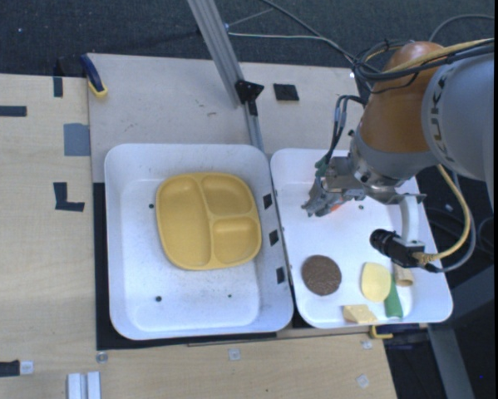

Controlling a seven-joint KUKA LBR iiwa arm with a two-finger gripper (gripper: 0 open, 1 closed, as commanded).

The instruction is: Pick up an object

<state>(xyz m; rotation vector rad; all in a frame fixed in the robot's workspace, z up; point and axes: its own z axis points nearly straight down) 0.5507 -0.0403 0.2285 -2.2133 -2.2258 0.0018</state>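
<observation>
Nearest to us, along the front edge of the right bin, we see a small yellow block, a green piece standing just beside a pale yellow oval piece, and a round brown disc a little to their left. All four lie loose on the bin floor, close together but mostly apart from one another; the green piece touches or overlaps the oval, we cannot tell which.

Our pincer hangs low over the back half of that same bin, below the grey arm with its orange band. Whether its tips are spread or pressed together we cannot tell, since the wrist body hides them. A small reddish fleck shows at the tips, too small for us to name, and we see nothing clearly pinched.

The relation that matters for us: every likely target lies toward the front of the bin from the pincer. The brown disc is the nearest, almost straight forward of it; the oval and the green piece sit forward and to the right in this view. The green piece has its long axis running roughly front to back.

In the left bin rests a yellow divided tray with three compartments, all bare. We judge that no pick has been made yet.
</observation>
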